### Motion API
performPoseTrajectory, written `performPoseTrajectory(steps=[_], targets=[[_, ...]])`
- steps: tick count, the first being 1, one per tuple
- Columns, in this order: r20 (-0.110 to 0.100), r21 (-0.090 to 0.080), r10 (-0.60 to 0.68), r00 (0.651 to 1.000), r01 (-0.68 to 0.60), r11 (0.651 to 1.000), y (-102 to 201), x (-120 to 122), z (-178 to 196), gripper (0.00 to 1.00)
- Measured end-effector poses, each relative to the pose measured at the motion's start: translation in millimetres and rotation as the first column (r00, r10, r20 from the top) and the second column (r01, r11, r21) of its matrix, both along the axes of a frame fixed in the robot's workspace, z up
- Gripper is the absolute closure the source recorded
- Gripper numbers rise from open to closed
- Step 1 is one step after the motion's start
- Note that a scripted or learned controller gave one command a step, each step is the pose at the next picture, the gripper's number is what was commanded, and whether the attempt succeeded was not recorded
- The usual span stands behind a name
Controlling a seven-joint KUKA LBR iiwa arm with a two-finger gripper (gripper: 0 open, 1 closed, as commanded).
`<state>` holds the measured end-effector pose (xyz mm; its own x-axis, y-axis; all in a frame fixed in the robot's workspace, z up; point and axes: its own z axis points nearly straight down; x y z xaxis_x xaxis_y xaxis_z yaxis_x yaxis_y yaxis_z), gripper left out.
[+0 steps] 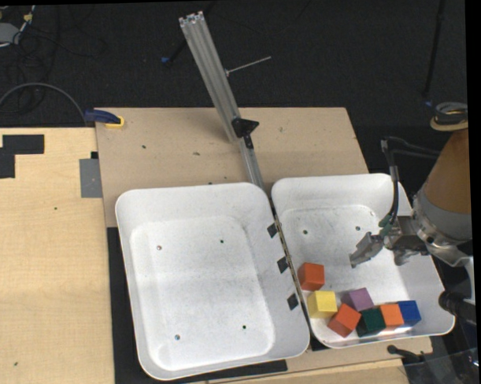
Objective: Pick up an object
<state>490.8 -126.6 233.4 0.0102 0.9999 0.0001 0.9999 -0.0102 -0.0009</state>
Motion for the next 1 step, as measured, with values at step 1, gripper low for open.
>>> performPoseTrajectory(steps=[1], targets=[[-0.007,0.004,0.017,1.000,-0.017,1.000,97.9,7.3,-45.7,0.00]])
